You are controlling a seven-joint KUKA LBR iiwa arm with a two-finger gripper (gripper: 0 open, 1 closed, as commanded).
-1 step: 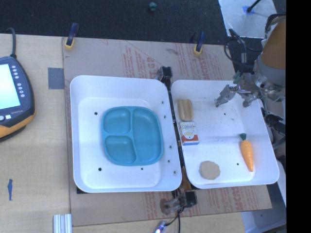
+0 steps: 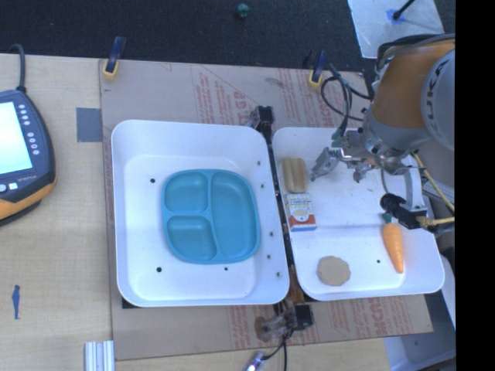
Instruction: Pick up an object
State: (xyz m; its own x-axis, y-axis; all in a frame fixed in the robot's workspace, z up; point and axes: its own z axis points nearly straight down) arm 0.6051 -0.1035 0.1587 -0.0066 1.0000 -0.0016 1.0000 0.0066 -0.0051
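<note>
The right bin (image 2: 433,280) holds a tan oblong bread piece (image 2: 294,175), a small white and orange carton (image 2: 301,212), a round tan cookie (image 2: 333,270) and an orange carrot (image 2: 394,247). My gripper (image 2: 339,170) hangs over the bin's upper middle, just right of the bread piece and apart from it. Its fingers (image 2: 320,165) are spread open with nothing between them. The carton lies below and to the left of the gripper, the carrot below and to the right.
The left bin (image 2: 128,207) carries a blue divided plate (image 2: 210,215). A teach pendant (image 2: 19,153) lies on the bench at the far left. Clamps (image 2: 113,59) hold the board's back edge. Cables (image 2: 340,99) loop behind the wrist.
</note>
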